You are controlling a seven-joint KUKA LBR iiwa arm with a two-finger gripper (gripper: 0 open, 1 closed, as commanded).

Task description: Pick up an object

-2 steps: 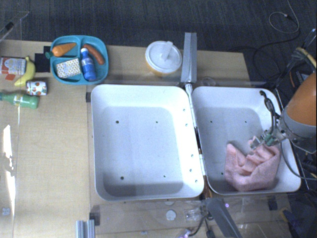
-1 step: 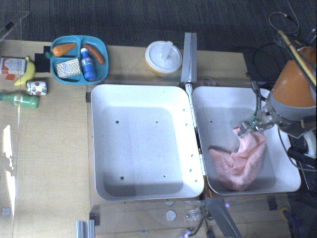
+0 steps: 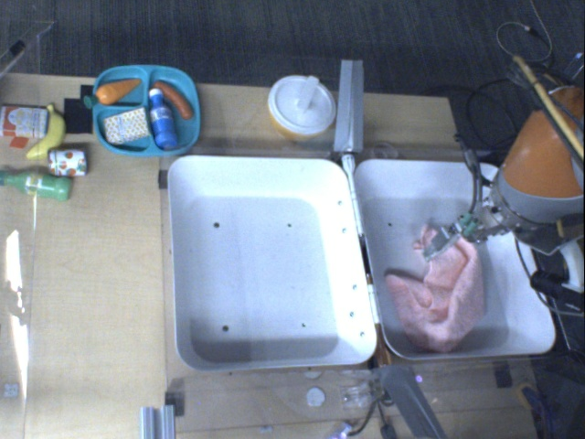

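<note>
A crumpled pink cloth [image 3: 439,293] lies in the right bin [image 3: 402,190], spread from the bin's front middle up towards its centre. My gripper [image 3: 457,233] reaches in from the right and sits at the cloth's upper end. Its fingers are shut on a bunched fold of the cloth, which is drawn up in a ridge to the fingertips. The orange band of the arm [image 3: 544,158] is over the bin's right rim.
The left bin [image 3: 256,245] stands beside the right one, with a metal divider [image 3: 347,108] behind them. On the bench at the back left are a blue tray [image 3: 146,108] of toy food, a white lidded cup [image 3: 302,106], a banana [image 3: 50,133] and a green bottle [image 3: 37,185].
</note>
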